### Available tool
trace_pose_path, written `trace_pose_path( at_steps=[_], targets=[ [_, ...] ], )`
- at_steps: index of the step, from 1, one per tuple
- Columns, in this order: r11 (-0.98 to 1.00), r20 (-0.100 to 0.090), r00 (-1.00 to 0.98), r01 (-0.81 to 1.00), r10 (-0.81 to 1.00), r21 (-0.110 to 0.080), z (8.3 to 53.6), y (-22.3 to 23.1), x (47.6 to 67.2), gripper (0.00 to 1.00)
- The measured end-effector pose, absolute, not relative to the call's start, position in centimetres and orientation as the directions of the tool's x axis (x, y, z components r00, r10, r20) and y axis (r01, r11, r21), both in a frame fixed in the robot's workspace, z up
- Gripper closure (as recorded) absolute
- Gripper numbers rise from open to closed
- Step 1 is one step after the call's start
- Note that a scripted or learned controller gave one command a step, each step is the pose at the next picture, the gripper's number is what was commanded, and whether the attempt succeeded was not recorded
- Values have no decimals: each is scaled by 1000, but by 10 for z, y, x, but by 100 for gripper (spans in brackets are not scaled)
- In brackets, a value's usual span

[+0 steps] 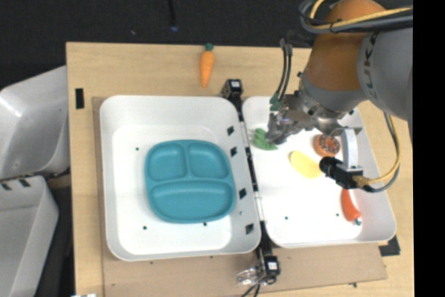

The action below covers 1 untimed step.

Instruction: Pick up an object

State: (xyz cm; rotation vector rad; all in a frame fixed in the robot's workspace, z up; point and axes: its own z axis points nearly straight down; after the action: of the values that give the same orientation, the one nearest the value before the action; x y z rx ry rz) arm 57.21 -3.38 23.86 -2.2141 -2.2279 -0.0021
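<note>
Camera view, from above at a slant: a grey arm with a glossy orange band reaches in from the right, its gripper lowered into the right bin near that bin's left wall. The fingertips sit right at a small green object, and whether the claw is open, closed or gripping it cannot be told from this angle. Also in the right bin lie a smooth, rounded yellow piece, a slim red-orange item near the right wall, and a round brownish object partly hidden by the wrist hardware. The left bin, a shallow white tray with rounded corners, holds a matte teal plate divided into three compartments. Both bins rest side by side on a pale wooden bench, joined by black clips along the seam. A toy carrot, orange with a green top, lies on the bare bench behind the left bin. Dark, textured flooring surrounds the bench. No writing is legible.
</note>
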Motion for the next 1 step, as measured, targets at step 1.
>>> trace_pose_path(
  at_steps=[1],
  targets=[
    [6, 1, -6, 1000, 1000, 3, 247, 11, 568, 100]
  ],
)
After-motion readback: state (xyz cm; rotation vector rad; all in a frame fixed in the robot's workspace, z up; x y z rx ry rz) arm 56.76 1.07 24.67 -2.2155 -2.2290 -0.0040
